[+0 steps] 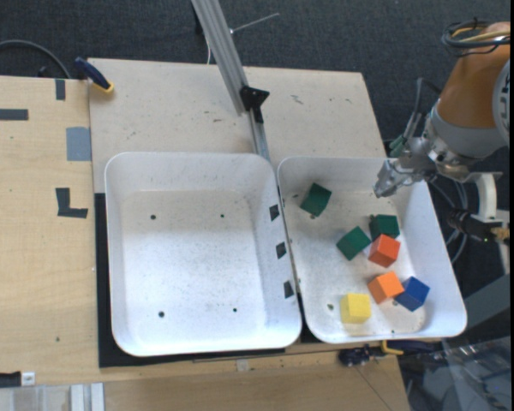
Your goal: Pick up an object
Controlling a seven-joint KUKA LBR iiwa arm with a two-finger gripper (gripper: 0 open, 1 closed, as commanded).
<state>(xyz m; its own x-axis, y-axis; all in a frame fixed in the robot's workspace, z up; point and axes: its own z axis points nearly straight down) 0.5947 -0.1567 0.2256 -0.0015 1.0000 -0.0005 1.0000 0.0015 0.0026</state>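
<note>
The gripper (387, 184), finger state indeterminate, sits at the right bin's (441, 264) 1 o'clock edge, apart from the green cube (316, 199).

Blue-and-yellow clamp (94, 74) at the bench's far left corner, grey metal rail (221, 43) slanting above the bins, black cable (17, 50) looping far left

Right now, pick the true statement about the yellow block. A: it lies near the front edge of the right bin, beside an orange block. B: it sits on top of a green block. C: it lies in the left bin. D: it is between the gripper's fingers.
A: the yellow block rests on the floor of the right bin near its front edge, next to an orange block, far from the gripper.
</note>
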